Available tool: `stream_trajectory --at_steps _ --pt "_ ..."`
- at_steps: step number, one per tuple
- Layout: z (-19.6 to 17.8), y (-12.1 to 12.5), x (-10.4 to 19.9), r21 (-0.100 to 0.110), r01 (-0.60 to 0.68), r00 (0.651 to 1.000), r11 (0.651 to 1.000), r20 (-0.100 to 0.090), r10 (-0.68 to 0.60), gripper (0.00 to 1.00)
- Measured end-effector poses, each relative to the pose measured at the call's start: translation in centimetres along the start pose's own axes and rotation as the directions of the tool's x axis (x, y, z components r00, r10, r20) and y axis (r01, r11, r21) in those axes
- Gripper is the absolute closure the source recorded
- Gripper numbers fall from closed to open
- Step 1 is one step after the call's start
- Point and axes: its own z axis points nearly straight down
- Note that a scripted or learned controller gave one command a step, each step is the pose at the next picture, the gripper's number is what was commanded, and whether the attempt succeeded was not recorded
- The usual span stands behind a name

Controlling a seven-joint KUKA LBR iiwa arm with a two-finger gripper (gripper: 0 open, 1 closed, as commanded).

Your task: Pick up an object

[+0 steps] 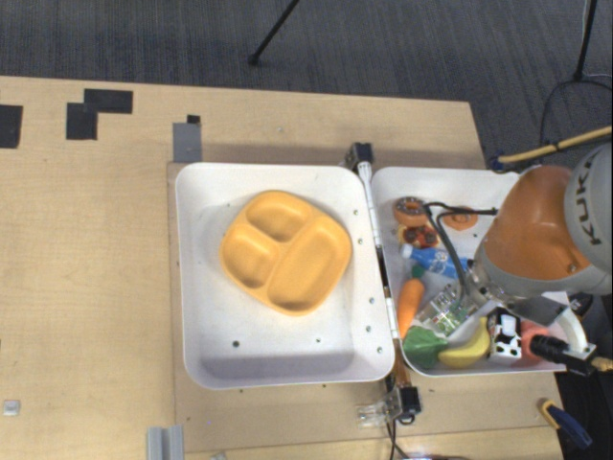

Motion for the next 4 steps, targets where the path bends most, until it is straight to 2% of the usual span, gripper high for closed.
stream_trajectory --at_steps 1,2,3,4 --pt "0.9 1.2 -1.5 0.003 0.409 0.913 0.913 -0.004 -0.409 1.0" --pt "1.1 1.3 -1.5 0.001 0.408 0.913 0.913 0.001 -0.408 0.0" --pt "1.1 0.1 0.2 -0.001 0.348 0.937 0.937 0.004 -0.348 0.0" --pt "1.1 0.1 0.2 -0.001 0.348 0.937 0.937 0.004 -0.348 0.0"
